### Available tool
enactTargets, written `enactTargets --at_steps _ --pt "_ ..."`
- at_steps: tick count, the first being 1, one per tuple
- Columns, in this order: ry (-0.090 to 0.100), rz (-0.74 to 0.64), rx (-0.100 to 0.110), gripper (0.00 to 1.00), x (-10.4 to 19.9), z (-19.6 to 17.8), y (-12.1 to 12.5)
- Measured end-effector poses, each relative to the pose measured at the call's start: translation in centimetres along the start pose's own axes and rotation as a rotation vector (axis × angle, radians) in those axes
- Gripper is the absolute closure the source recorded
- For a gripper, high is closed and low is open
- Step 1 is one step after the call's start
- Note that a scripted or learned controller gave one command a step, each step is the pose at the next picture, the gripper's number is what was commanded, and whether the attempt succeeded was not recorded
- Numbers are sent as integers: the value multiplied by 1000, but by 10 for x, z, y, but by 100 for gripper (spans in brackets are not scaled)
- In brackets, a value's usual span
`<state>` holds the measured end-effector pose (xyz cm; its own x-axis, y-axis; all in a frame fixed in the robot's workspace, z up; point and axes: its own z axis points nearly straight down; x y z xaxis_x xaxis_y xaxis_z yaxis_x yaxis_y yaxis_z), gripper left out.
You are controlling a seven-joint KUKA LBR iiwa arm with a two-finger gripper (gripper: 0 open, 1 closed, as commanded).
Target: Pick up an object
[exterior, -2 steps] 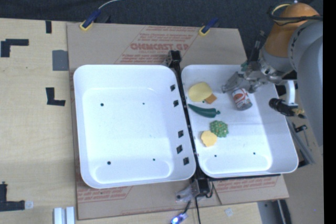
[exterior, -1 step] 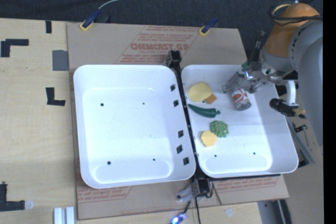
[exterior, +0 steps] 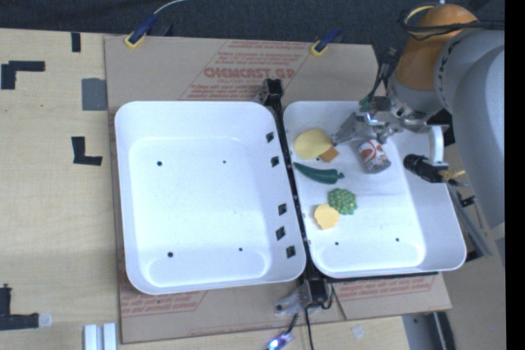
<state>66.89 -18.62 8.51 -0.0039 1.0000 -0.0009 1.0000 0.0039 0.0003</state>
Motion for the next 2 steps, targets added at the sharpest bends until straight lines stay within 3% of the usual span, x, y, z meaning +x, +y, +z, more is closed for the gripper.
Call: enactTargets --at_steps 1,2 --pt "-1 3 0 0 17 0 -22" --pt "-1 2 -2 100 17 -10 -21"
